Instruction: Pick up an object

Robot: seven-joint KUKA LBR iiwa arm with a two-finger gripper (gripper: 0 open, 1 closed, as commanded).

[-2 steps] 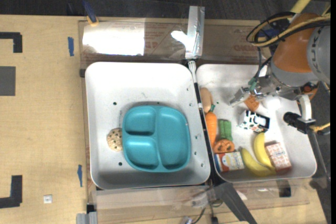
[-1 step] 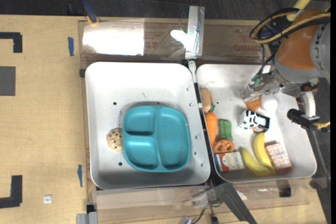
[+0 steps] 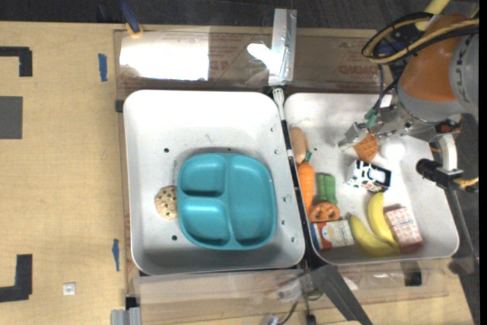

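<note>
Fingers of your gripper (image 3: 366, 135) pinch a small orange object (image 3: 367, 146), lifted over the right bin (image 3: 441, 251) toward its twelve o'clock side. Below it, at six o'clock, you see a black-and-white toy (image 3: 369, 176), then a banana (image 3: 372, 224). Your left bin (image 3: 144, 114) carries a teal divided plate (image 3: 226, 199) with a cookie (image 3: 166, 202) at its nine o'clock.

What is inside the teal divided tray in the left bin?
The teal divided tray shows three bare compartments with nothing in them. A cookie lies outside it, against its left edge on the left bin floor. Whatever is beneath the tray is covered.
</note>
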